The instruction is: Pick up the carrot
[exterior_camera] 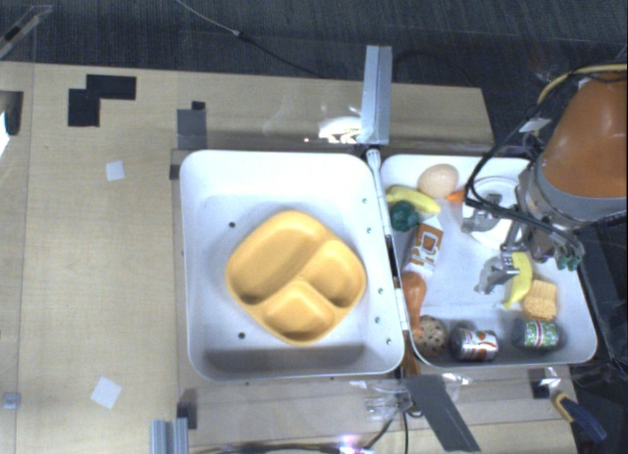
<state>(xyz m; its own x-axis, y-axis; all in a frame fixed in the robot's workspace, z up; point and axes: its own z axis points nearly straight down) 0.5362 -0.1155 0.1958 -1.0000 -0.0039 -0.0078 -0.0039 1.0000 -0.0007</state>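
The end effector (pixel 502 271) hangs low over the right bin (pixel 461 317), close beside a yellow banana-like toy (pixel 518 283); whether it is released or clenched I cannot tell. The carrot (pixel 415 295) lies well off toward the divider between the 2 bins, just beyond the orange carton (pixel 425 246). Its long axis seems to run along that divider, the tip probably pointing toward the nearer bin edge.

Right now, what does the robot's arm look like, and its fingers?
The arm comes in from the right with a big rounded orange band above a grey wrist. Black cables loop beside it. At its tip the gripper is small, made of silvery-grey metal, above the right white bin.
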